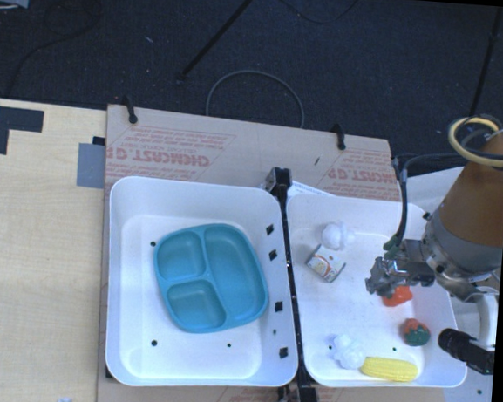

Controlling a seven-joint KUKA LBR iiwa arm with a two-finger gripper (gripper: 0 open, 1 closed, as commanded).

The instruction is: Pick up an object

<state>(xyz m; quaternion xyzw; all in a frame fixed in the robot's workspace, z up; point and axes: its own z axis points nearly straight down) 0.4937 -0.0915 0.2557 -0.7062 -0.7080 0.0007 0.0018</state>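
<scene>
The small orange-red rounded toy (397, 296) lies in the right bin (355, 371), directly under the claw (386, 279). Claw state: cannot tell. Likely light, rigid, smooth; grip across its widest middle.

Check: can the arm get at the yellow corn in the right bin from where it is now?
Probably yes. The corn lies uncovered near the right bin's front wall, with a white piece touching its left end. The gripper hovers just up-bin over a red-orange item; that wall may crowd the jaws.
</scene>
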